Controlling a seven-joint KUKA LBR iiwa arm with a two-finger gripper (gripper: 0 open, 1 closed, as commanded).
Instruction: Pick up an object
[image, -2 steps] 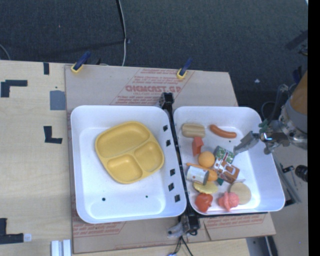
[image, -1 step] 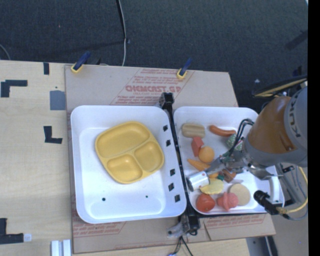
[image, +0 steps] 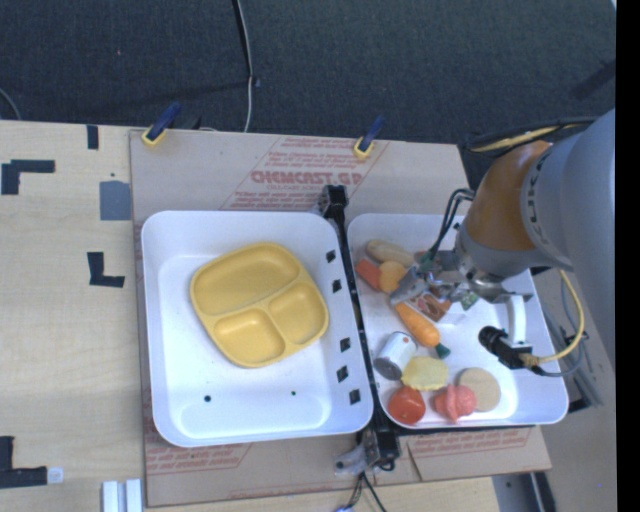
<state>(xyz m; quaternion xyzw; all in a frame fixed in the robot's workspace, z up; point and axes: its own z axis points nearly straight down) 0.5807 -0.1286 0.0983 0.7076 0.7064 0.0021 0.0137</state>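
The camera view shows the tool (image: 432, 287) low inside the right bin (image: 545, 405), among the small toy foods near the bin's upper middle part. Its fingers are mixed with the metal parts and the things under them, so I cannot tell how far it is open, and I cannot see any thing held between the fingers. I judge that the step in hand is the reaching and closing on something, not yet the lifting. The nearest candidate is the orange carrot (image: 419, 325), which lies at a slant just below the tool, with a small green end toward the lower right; it is long, thin and smooth, so I think it may roll or slip if the fingers meet it off its middle. The next move calls for a firm close across the narrow side of the carrot and then a straight lift, without pushing the neighbours. Just beside the tool on its left are a tan bread-like piece (image: 388, 251) and a red-orange piece (image: 368, 274). Lower in the bin lie a white cup (image: 393, 351), a yellow piece (image: 426, 373), a red tomato (image: 405, 405), a pink piece (image: 455, 402) and a tan round piece (image: 481, 388). The left bin (image: 165, 240) holds a yellow divided plate (image: 260, 303). Both bins stand on the bench (image: 60, 330).
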